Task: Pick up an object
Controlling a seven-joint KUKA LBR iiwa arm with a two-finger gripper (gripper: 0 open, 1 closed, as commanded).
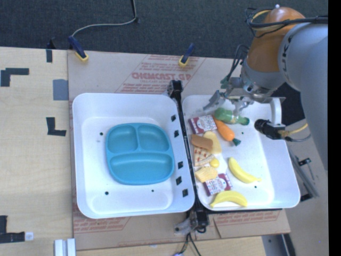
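Two bananas [243, 172] and one carrot [225, 130] lie in the right bin [277, 169]; the spread claw [226, 103] hovers above its far edge.

The arm [298, 47] runs off the right edge of the frame, its base out of sight. Its hand [230, 101] hangs over the upper part of the right bin [277, 167], covering the near end of the green item [237, 117]; what that item is, too small to tell. The print on the two red packets [203, 125] is unreadable. The black cable [129, 4] exits at the top edge, and the desk [32, 159] is cut at left and bottom.
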